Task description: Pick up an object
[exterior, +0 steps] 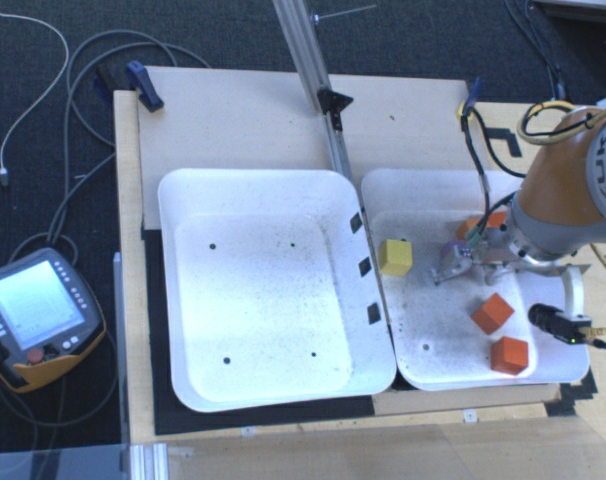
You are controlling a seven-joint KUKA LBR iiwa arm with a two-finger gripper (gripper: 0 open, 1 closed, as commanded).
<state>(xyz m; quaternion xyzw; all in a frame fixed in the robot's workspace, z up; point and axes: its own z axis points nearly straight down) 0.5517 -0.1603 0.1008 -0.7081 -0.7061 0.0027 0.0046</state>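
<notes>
In the right bin a yellow cube lies near the left wall. Two orange blocks rest toward the front right, one behind the other. A further orange piece peeks out beside the arm's wrist, partly hidden by it. My gripper hangs low over the bin's middle, to the right of the yellow cube and up-left of the nearer orange blocks. Nothing can be made out in its grasp.
The left bin sits alongside, its rim touching the right bin's. A slanted metal pole runs down to the seam between the bins. Cables trail behind the right bin. A teach pendant lies off the bench at left.
</notes>
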